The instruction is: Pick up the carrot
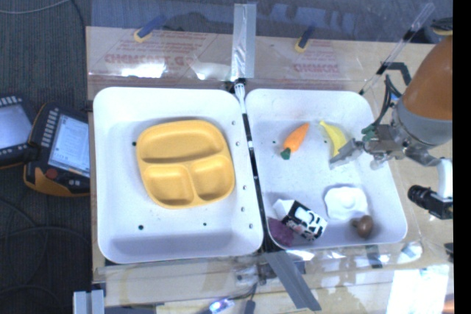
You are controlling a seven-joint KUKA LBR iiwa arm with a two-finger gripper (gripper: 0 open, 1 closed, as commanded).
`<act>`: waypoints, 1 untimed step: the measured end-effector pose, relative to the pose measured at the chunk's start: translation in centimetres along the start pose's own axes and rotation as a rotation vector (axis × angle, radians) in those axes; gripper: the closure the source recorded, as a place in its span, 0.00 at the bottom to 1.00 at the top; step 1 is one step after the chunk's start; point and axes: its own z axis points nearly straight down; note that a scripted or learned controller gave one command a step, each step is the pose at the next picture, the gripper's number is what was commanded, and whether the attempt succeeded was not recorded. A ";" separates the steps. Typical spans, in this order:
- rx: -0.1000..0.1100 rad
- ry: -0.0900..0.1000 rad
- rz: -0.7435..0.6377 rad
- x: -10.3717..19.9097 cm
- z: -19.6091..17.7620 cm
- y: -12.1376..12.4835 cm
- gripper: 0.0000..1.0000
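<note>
2 shallow white bins sit side by side on the desk. The left bin (110, 158) holds a yellow divided tray (185, 162). The right bin (383, 180) holds the carrot (295, 139), which lies loose on the bin floor in the upper-left area, green tip toward the lower left. Just right of it is a banana (335, 137); lower down are a white object (344, 201), a brown item (361, 226) and a black-and-white toy (304, 220). The pincer (352, 151) hovers beside the banana, apart from the carrot; whether it is open or closed cannot be told. Judged progress: nothing grasped; approach, grip and lift all remain.
</note>
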 end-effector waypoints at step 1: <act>-0.001 0.000 -0.381 3.7 8.0 5.5 0.00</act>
